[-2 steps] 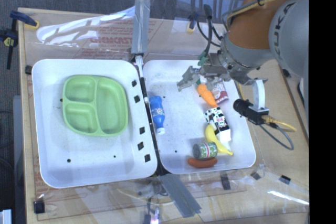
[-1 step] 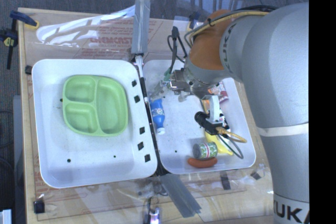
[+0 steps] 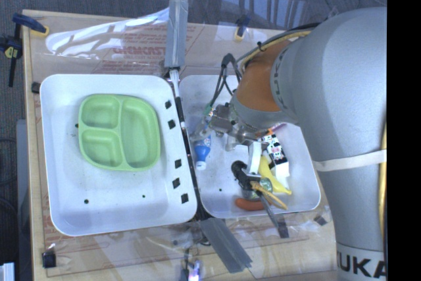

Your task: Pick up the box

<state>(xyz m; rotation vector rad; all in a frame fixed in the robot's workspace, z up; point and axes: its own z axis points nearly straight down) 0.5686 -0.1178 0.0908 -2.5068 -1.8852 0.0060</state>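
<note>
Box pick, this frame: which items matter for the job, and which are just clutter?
Job:
- box, in the right bin
- gripper, over that bin

Lying about:
- green divided plate, in the left bin
- blue-and-white tube
- yellow item, beside the box
- orange-red item, by the near wall

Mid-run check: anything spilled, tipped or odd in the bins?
Nothing looks spilled or broken. The green divided plate lies flat in the left bin. In the right bin the small items lie jumbled under the arm, overlapping one another toward its front wall.
</note>
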